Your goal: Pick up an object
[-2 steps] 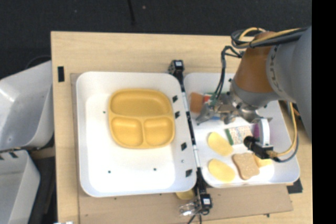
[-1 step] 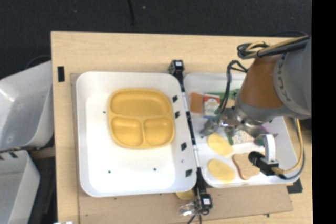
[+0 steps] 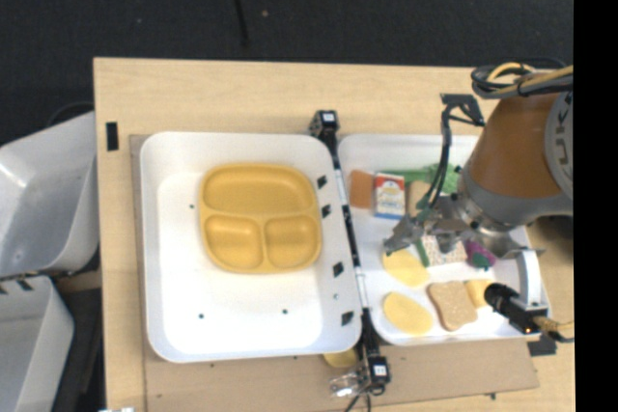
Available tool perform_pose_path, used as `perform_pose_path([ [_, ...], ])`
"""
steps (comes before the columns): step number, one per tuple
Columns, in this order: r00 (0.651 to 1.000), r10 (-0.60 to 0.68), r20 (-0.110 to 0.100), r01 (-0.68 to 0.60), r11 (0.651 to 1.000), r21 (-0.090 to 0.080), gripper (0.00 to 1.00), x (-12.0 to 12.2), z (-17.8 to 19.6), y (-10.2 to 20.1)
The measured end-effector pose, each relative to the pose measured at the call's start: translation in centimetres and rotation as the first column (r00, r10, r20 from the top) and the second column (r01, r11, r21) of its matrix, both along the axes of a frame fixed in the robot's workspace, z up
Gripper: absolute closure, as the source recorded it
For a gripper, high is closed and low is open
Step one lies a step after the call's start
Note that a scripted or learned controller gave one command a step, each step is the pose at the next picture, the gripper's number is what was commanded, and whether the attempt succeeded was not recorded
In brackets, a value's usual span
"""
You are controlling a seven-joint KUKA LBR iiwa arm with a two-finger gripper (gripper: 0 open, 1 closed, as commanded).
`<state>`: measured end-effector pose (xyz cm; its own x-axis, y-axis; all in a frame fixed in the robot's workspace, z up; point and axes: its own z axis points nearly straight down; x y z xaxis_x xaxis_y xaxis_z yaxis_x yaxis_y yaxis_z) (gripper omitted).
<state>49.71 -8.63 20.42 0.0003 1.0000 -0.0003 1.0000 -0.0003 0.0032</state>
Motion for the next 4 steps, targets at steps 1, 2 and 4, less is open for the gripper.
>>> perform_pose_path([
  [1, 1.0, 0.004, 0.0, -0.004, 1.0, 0.0, 0.0, 3.9, 1.7, 2.8],
  [2, 1.0, 0.015, 0.002, -0.015, 1.0, 0.005, 0.0, -0.8, 9.6, 13.4],
  [4, 1.0, 0.013, -0.002, -0.013, 1.0, -0.003, 1.0, -0.6, 21.2, 16.1],
])
